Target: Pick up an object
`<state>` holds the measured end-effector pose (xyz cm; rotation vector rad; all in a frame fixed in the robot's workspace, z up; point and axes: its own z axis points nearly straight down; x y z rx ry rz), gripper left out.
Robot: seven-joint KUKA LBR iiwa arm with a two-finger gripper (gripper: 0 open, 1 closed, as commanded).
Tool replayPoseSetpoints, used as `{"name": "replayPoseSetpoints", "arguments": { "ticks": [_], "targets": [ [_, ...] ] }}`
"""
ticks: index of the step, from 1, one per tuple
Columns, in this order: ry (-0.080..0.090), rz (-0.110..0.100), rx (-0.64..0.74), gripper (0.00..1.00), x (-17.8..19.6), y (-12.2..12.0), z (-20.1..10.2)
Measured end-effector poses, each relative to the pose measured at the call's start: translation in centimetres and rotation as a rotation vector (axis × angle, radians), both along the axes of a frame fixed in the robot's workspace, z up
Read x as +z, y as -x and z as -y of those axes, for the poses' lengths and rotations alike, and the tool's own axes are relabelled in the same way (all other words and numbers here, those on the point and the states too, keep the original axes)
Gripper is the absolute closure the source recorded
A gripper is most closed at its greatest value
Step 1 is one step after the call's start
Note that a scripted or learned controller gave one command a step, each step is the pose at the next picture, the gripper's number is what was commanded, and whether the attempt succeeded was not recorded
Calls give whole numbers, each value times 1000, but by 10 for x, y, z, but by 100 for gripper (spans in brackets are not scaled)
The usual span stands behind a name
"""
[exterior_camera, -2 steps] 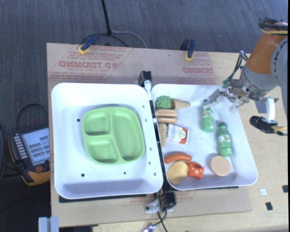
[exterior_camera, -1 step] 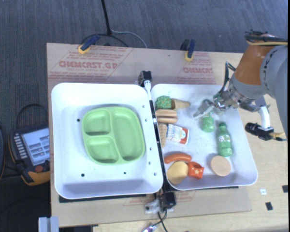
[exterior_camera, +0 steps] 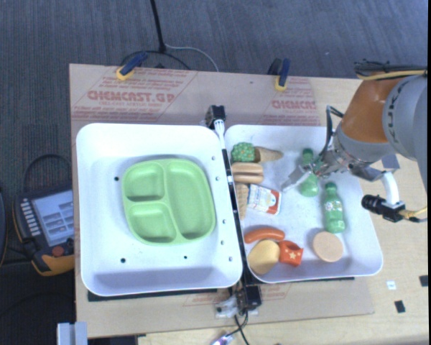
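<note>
Overhead, the grey arm with its orange band reached in from the right, and its end effector hung low over the upper middle of the right bin. Whether it was open, closed or gripping anything could not be told, because the parts at its tip blurred into the small green items beneath it. A small green object lay right at the tip, with a green bottle just beside it to the right. Near the bin's left wall lay a green-topped ice cream cone, a hot dog and a white packet. Along the lower part sat a sausage, a yellow rounded piece, a red piece touching it, and a tan disc. The left bin held a green divided tray. Both bins rested on the brown surface.
</note>
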<state>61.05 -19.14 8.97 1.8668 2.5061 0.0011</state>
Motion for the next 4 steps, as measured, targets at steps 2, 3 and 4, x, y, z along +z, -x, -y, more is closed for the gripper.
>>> {"name": "replayPoseSetpoints", "arguments": {
  "ticks": [2, 3, 4],
  "targets": [
    [-10, -60, 207, 100, 10, -43, -55],
    [6, 16, 256, 100, 7, 3, -82],
    [-9, -14, 113, 100, 95, 113, -144]
  ]
}}
